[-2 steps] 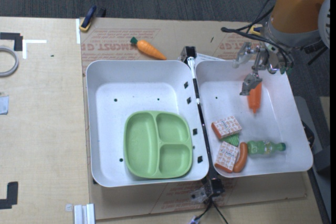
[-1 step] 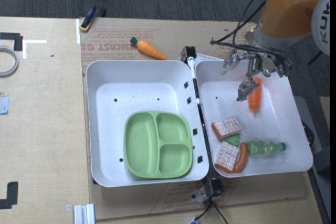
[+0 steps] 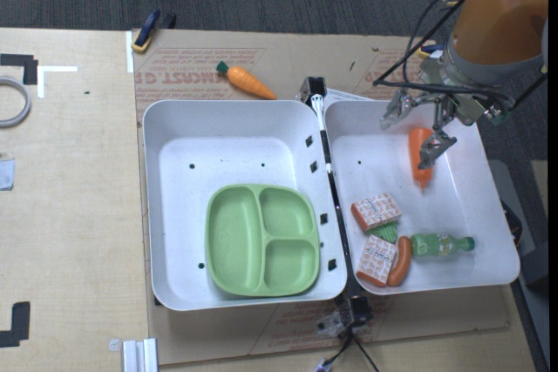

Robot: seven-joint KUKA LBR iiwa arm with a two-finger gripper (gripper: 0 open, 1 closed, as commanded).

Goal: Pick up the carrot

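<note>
An orange carrot (image 3: 247,81) with a green top lies on the cardboard behind the left bin, outside both bins. A second orange, carrot-like piece (image 3: 420,165) sits upright-looking in the back of the right bin (image 3: 497,187). My gripper (image 3: 415,131) hangs over that back part of the right bin, open, its fingers spread. One fingertip (image 3: 432,151) overlaps the right side of the orange piece; the other finger (image 3: 396,111) stands clear to its left. Nothing is pinched between them.
The left bin (image 3: 166,187) holds a green divided plate (image 3: 261,240). In the right bin's front lie two patterned boxes (image 3: 377,211), a sausage (image 3: 400,262) and a green bottle (image 3: 441,245). A blue-and-yellow tool (image 3: 146,30) rests at the back left.
</note>
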